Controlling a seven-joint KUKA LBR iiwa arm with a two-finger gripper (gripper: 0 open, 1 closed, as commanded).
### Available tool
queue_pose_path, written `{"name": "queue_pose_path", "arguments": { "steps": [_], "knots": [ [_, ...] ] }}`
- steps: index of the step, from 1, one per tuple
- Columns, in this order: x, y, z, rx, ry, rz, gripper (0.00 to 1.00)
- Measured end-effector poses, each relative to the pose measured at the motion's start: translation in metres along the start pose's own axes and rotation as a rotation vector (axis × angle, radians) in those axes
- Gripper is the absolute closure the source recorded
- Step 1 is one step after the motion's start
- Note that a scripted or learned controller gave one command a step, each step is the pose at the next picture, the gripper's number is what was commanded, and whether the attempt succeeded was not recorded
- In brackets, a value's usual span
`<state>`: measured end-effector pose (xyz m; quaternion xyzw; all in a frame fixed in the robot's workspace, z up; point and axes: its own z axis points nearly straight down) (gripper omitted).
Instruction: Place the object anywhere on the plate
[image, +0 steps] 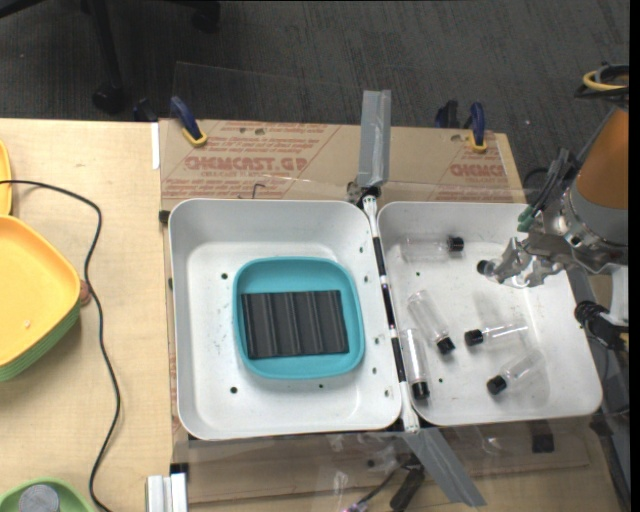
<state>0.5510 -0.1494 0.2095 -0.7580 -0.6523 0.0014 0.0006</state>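
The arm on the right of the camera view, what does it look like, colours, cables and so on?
The arm is grey metal with a broad orange band above the wrist. Dark cables run along its side near the bin's rim. At its end sits a small silvery metal gripper, blocky and shiny, with dark fittings.

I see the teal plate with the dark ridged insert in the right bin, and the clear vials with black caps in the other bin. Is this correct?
Not quite. The camera view shows the teal plate with the dark ridged insert in the left bin, not the right one. The clear vials with black caps do lie in the other bin, the right bin.
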Motion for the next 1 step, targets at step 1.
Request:
{"name": "queue_pose_path", "arguments": {
  "steps": [1],
  "knots": [
    [0.0000, 0.0000, 0.0000, 0.000, 0.000, 0.000, 0.00]
  ]
}}
